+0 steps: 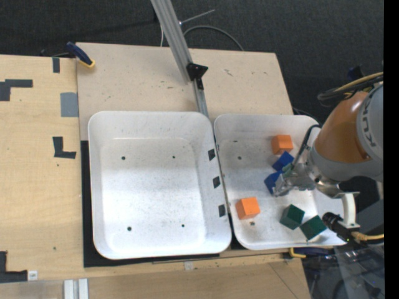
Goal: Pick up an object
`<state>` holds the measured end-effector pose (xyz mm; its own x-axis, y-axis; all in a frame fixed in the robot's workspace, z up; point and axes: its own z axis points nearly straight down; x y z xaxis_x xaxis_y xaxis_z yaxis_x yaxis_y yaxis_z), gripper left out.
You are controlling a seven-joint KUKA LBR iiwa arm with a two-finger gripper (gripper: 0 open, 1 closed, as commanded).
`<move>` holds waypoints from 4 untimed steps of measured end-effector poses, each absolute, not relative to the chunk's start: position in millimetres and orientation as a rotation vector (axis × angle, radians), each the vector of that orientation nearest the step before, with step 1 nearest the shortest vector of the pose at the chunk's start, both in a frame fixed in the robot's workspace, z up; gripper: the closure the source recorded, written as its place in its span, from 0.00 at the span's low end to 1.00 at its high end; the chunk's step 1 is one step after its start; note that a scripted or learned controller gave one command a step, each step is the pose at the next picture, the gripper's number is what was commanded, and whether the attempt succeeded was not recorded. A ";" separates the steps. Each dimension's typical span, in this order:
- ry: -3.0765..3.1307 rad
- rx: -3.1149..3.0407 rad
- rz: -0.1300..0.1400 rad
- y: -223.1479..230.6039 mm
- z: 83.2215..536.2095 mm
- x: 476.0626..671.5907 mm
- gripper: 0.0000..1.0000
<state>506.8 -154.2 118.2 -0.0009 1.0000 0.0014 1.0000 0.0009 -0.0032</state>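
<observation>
The arm (349,136) reaches into the right bin (249,129) from the right side of the camera view, with its gripper (285,184) lowered over the blocks in that bin. The opening state of the gripper cannot be determined from this view, and no block is visibly held.

Two blue blocks lie at the tool. The upper blue block (283,161) sits just above the gripper tip, and the lower blue block (272,182) lies immediately to its left, touching or nearly touching the tool; contact cannot be confirmed.

An orange block (282,143) lies above the upper blue block, farther up the bin from the gripper. A second orange block (247,207) lies below and to the left of the gripper, apart from it. A dark green block (292,217) lies just below the gripper, and a second green block (313,227) lies below and to the right of it, near the bin rim.

The left bin (100,129) lies well to the left of the tool.
</observation>
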 end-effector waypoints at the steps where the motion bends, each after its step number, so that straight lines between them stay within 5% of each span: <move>1: -2.223 -2.224 -0.001 -160.7 163.9 502.4 1.00; 2: -2.227 -2.223 -0.004 -157.0 226.5 502.2 1.00; 3: -2.220 -2.219 0.005 -156.5 201.3 501.7 1.00; 4: -2.228 -2.213 -0.001 -107.8 210.2 525.6 1.00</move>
<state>525.6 -107.8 210.2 -0.0065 1.0000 0.0013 1.0000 0.0065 -0.0003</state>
